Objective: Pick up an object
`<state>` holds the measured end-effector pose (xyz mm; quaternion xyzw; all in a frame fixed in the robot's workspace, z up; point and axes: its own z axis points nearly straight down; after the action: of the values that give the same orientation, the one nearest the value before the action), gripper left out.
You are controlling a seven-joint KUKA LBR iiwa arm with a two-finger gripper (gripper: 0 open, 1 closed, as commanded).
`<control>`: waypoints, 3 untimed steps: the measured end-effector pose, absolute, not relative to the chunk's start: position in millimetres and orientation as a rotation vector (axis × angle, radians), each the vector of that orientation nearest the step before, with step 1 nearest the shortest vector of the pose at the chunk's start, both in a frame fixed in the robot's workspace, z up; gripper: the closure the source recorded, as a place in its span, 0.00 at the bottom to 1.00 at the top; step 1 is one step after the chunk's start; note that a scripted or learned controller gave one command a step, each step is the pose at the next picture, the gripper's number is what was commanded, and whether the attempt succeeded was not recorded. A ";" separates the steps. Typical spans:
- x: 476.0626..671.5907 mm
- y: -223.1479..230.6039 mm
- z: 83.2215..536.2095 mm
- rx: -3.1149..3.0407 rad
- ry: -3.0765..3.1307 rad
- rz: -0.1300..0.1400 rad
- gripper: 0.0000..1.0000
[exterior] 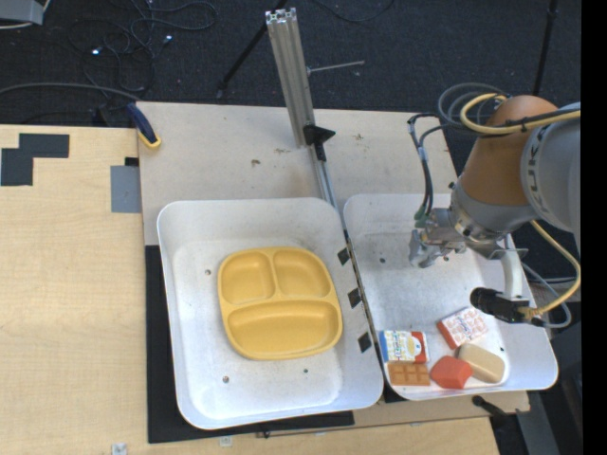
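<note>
1. Camera view: the claw (427, 251) hangs over the bare upper part of the right bin (398, 282); whether it is apart or together cannot be told.
2. Well below the claw, at the right bin's lower edge, lie a small carton (404, 346), a waffle (410, 373), a red block (451, 373), a tan block (482, 361) and a patterned packet (464, 327).
3. Left of the right bin, the left bin (180, 282) holds a yellow divided plate (280, 301).
</note>
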<state>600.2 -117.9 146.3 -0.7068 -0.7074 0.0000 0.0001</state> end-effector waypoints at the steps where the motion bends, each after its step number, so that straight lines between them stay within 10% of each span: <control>1: 605.5 -120.6 189.9 -2.222 -2.223 -0.002 1.00; 3: 579.3 -74.1 243.7 -2.214 -2.223 0.002 1.00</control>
<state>579.3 -74.1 243.7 -0.7057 -0.7085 0.0006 0.0022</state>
